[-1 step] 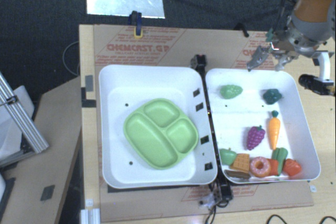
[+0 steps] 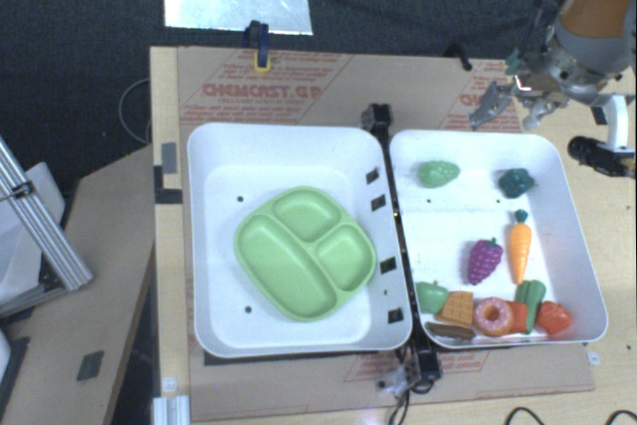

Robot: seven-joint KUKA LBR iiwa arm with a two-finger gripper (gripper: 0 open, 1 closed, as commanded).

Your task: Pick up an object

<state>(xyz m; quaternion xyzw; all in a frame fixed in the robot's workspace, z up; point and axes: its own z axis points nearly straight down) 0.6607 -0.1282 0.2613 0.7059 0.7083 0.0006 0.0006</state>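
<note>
Seen from above at a slant: gripper (image 2: 510,106) hovering beyond the far rim of the right bin (image 2: 572,214), jaws spread apart and holding nothing. Nearest pickable thing judged to be the dark green toy (image 2: 516,182), lying just inside that far rim, almost straight toward the camera from the jaws; light green toy (image 2: 437,174) a little further off, to the view's left. Carrot (image 2: 519,249) lying beyond the dark green toy, long axis running near-to-far (leafy end toward the arm), purple grapes (image 2: 484,260) just beside it. Left bin (image 2: 214,214) carrying a green divided plate (image 2: 304,254), well apart from the jaws.
</note>
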